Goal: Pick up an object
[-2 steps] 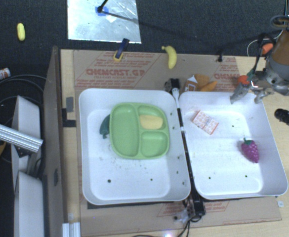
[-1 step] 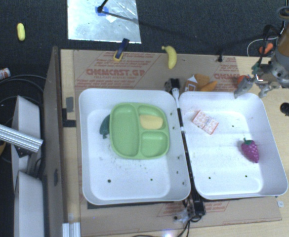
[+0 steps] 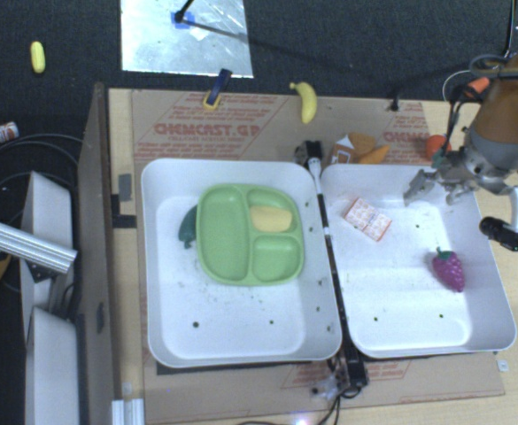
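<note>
In the right bin [image 3: 391, 326], a purple bunch of toy grapes [image 3: 449, 270] lies near the right wall, and a red-and-white checked packet [image 3: 367, 219] lies at the upper left. My gripper [image 3: 437, 189] hovers over the bin's far right corner, above and beyond the grapes, to the right of the packet. Its fingers [image 3: 416, 188] are spread open with nothing between them. In the left bin [image 3: 174, 326], a green divided plate [image 3: 232, 237] holds a yellow piece [image 3: 271, 217] in its upper right compartment. A dark green object [image 3: 187, 226] rests against the plate's left side.
On the cardboard behind the bins lie a toy banana [image 3: 306, 102], an orange wedge-shaped item [image 3: 366, 150], an orange ball [image 3: 435, 145] and a yellow-and-blue clamp [image 3: 215, 89]. A black bracket [image 3: 505, 232] juts over the right bin's right wall.
</note>
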You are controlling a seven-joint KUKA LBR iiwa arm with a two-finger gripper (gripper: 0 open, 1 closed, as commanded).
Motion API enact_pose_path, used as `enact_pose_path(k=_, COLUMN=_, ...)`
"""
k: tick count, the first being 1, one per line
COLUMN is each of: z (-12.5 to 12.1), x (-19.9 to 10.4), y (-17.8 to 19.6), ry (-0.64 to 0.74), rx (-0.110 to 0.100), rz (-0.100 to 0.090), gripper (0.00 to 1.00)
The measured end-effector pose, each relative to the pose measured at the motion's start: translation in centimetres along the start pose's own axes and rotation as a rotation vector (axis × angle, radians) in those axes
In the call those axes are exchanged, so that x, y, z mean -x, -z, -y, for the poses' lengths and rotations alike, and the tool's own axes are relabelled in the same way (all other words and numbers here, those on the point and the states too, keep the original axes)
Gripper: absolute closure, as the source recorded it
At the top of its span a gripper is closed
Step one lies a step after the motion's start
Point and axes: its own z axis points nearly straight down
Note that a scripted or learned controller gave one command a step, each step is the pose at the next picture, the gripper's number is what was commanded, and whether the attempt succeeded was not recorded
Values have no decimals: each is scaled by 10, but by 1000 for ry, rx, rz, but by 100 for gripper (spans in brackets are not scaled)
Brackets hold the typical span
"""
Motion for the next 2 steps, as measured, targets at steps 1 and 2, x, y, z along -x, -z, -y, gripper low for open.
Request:
enact_pose_path(k=1, z=48, x=1, y=33, ry=-1, rx=5, rz=2, gripper=0)
enact_pose_path(k=2, z=75, x=0, y=44, ry=0, rx=4, rz=1, gripper=0)
